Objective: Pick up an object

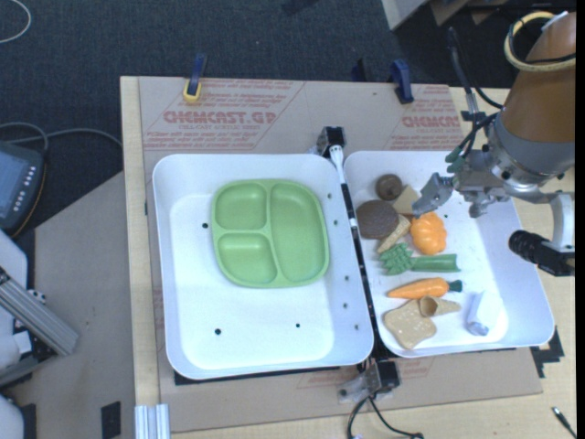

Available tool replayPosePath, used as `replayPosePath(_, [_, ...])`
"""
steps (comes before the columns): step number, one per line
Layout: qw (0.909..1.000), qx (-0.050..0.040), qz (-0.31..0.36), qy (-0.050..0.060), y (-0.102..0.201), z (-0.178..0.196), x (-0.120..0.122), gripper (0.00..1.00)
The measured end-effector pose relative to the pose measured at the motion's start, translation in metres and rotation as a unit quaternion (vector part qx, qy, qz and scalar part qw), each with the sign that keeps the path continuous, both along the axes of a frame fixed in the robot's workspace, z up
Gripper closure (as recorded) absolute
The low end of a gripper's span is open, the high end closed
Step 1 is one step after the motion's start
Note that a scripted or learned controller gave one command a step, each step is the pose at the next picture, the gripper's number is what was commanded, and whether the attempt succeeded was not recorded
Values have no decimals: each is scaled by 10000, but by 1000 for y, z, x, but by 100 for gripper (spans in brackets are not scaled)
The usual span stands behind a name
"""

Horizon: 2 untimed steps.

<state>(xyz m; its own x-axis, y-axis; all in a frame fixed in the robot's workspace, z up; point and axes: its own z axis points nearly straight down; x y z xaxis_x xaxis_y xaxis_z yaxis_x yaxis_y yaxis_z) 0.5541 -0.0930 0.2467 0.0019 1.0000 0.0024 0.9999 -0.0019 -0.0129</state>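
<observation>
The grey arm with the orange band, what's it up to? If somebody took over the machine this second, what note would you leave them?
Gripper: hovering over the upper part of the right white bin; nothing visible between its fingers.

Things: the toy food lies in the right bin. A round orange fruit sits just below the gripper, with a dark brown disc, a small brown ball, a green leafy piece, an orange carrot and a tan bread slice nearby. The green divided plate lies in the left white bin.

Done: nothing lifted yet.

Left: close on one object, likely the orange fruit, and raise it.
</observation>
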Motion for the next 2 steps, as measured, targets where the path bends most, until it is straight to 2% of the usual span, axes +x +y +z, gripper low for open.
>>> replayPosePath(1, [10000, -7, 11, -56, 0, 5, 2, 0])
replayPosePath(2, [10000, -3, 4, -28, 1, -38, -1, 0])
